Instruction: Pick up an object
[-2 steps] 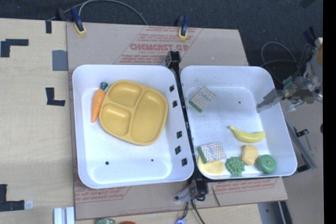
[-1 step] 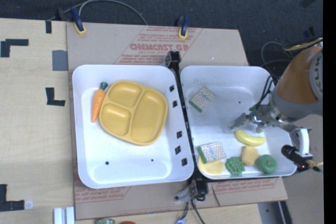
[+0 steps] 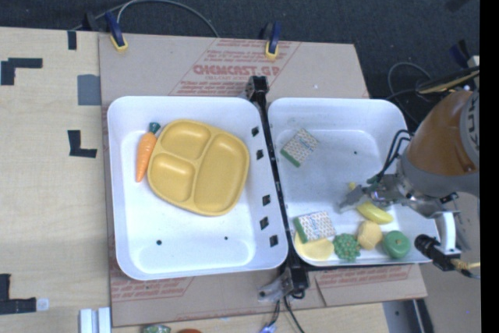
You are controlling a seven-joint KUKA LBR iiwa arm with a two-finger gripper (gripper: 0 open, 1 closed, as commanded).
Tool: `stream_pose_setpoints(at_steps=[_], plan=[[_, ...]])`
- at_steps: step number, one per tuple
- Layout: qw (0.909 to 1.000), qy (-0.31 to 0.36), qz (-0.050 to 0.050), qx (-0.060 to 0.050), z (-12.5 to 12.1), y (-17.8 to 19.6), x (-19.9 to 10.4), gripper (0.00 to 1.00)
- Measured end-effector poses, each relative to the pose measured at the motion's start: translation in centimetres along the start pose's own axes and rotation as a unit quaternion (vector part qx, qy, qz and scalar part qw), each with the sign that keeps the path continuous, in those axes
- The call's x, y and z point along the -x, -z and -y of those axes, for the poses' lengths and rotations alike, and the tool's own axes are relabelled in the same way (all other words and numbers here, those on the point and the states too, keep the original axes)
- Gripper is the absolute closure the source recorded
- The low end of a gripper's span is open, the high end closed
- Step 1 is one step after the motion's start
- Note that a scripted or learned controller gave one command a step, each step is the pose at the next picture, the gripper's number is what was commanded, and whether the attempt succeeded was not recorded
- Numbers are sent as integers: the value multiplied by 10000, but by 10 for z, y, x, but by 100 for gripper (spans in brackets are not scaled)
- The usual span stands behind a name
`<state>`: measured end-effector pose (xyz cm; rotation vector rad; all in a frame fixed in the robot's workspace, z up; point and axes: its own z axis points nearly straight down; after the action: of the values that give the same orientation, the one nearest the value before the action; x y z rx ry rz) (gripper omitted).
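Arm (image 3: pixel 444 140) hides right bin (image 3: pixel 335 109) edge | claw (image 3: pixel 360 197) above banana (image 3: pixel 373 212) | grip state unreadable

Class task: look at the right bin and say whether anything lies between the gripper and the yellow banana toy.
Nothing visible does. The gripper sits low in the right bin, right beside the banana, with bare bin floor around them. The other toys lie nearer the bin's front edge.

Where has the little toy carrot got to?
The carrot lies in the left bin, along its left wall, right beside the yellow divided plate.
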<state>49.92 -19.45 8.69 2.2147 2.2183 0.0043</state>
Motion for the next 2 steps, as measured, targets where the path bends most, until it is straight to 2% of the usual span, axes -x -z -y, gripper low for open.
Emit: stream_pose_setpoints(at_steps=[1,2], plan=[[10000,3,-12,-1,-1,10,-1,100],[10000,-2,-10,-15,-30,0,-49,100]])
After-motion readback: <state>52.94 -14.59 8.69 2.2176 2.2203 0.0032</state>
